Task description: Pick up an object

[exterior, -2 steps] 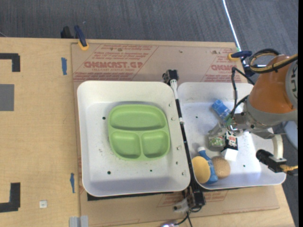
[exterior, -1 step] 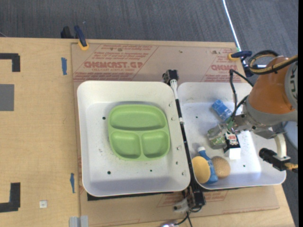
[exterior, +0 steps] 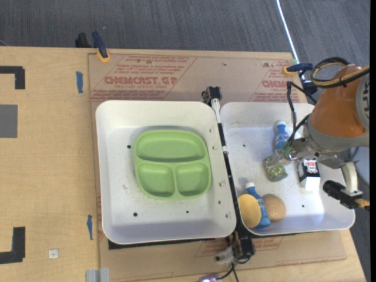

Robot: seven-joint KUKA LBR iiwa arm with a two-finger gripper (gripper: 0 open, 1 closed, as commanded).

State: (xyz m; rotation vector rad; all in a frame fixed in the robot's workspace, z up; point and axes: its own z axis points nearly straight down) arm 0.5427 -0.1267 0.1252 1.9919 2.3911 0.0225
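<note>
Gripper (exterior: pixel 281 162) down in the right bin (exterior: pixel 247 128), fingers closed on a small greenish clear object (exterior: pixel 275 170) that rests against the bin floor; a blue-capped bottle (exterior: pixel 282 134) lies just behind it, partly under the wrist; a white block with a dark label (exterior: pixel 309 175) sits to its right; at the near edge a yellow toy (exterior: pixel 249 210) and a tan round thing (exterior: pixel 274 207) touch each other; left bin (exterior: pixel 111 157) carries a green three-compartment tray (exterior: pixel 172 162)
</note>
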